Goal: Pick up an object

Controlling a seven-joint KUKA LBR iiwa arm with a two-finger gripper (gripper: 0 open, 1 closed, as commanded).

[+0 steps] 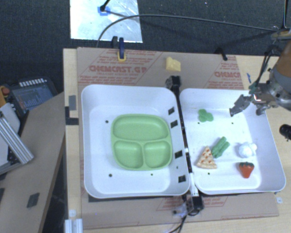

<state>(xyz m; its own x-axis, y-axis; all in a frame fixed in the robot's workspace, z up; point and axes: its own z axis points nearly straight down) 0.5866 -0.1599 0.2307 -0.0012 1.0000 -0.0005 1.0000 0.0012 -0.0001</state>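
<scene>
In the right bin [276, 178] a strawberry [246, 169] and a pizza slice [206, 158] lie nearest, then a white lump [245, 149] and green beans [219, 146]. The left bin [94, 178] holds a green divided plate [139, 141]. Farther back sits a small green piece [205, 115]. Beyond it the gripper [246, 106] hovers over the right bin, jaws spread, holding nothing.

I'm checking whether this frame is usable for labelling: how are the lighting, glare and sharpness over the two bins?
Camera view: lighting is even and soft, with faint shadows under the toy food; the white right bin is bright enough that the white object nearly blends into it; the foil sheet at top glares; the gripper looks slightly blurred; the green tray is sharp.
</scene>
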